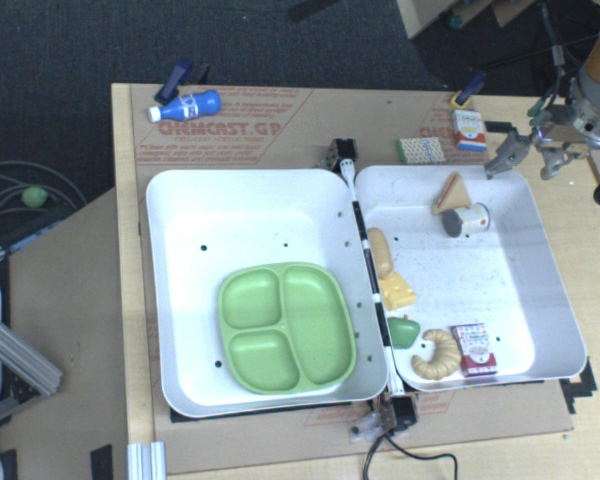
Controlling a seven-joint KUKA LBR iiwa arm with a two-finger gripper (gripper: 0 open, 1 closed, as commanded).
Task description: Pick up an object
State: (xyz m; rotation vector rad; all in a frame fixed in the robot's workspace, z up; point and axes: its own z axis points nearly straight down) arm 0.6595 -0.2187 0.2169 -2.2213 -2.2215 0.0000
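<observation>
Gripper (528, 155) w/ fingers spread wide, holding nothing, just past right bin (540, 268) far corner. In that bin: 1 croissant (437, 354), 1 carton (474, 348), 1 cup (466, 219). Left of it: 1 green tray (285, 326).

blue bottle (185, 106) and small cards (421, 150) lie on the bench (130, 268).

Croissant (439, 355) – front of rt bin (540, 268) (flat).
</observation>
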